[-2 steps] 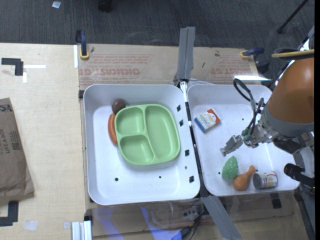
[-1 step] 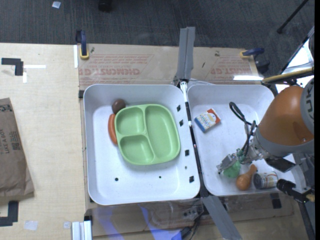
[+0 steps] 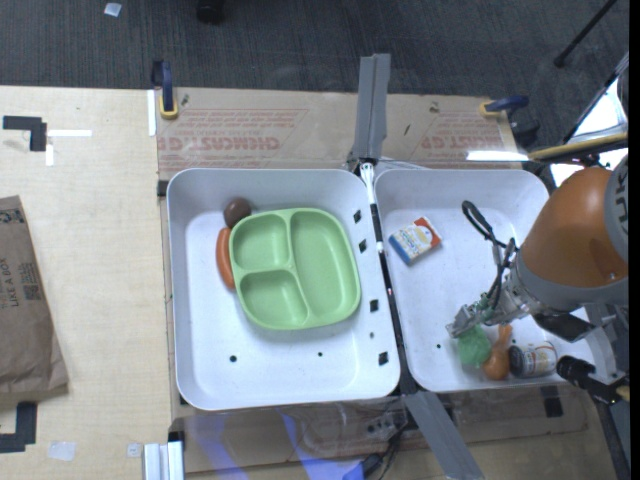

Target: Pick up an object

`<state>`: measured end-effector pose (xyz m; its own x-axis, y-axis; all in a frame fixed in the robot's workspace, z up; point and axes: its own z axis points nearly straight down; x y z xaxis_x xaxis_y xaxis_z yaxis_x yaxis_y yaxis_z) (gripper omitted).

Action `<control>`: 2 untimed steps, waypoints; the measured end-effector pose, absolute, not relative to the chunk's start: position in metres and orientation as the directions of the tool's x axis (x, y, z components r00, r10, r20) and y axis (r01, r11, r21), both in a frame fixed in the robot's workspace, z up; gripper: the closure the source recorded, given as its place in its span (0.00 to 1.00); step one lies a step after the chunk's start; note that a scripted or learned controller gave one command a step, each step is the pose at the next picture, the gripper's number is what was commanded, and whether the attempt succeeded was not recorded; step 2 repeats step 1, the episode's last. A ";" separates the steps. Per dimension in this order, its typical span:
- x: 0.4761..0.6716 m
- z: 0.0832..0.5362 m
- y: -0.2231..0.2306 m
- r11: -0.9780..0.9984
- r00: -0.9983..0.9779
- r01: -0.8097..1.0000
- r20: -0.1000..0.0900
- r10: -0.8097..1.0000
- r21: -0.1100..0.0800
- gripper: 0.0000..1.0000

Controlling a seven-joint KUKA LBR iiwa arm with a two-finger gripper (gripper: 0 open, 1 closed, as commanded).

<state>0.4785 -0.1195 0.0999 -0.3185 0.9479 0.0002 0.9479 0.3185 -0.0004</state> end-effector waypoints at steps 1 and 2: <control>0.517 0.191 -0.073 0.107 -0.107 0.994 -0.001 0.994 -0.002 1.00; 0.517 0.191 -0.073 0.107 -0.107 0.994 -0.001 0.994 -0.002 1.00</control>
